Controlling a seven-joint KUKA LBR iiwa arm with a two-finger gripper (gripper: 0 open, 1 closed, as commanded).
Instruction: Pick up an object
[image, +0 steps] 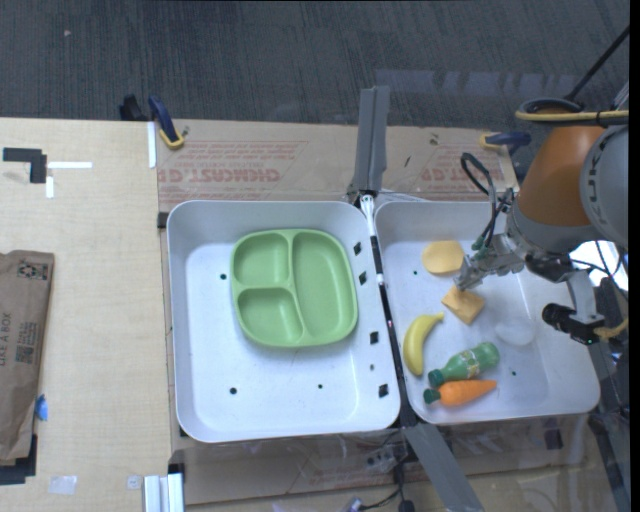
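Observation:
The right bin holds a round yellow piece, a tan wedge-shaped block, a banana, a green bottle lying on its side, and an orange carrot. My gripper reaches in from the right and hangs low over the bin. It sits just above the tan block's upper edge and right of the yellow piece. Whether it touches the block is not clear.
A green divided plate lies in the left bin. A pale translucent item rests right of the tan block. The divider wall between the bins runs just left of the banana. A brown paper bag lies at the far left.

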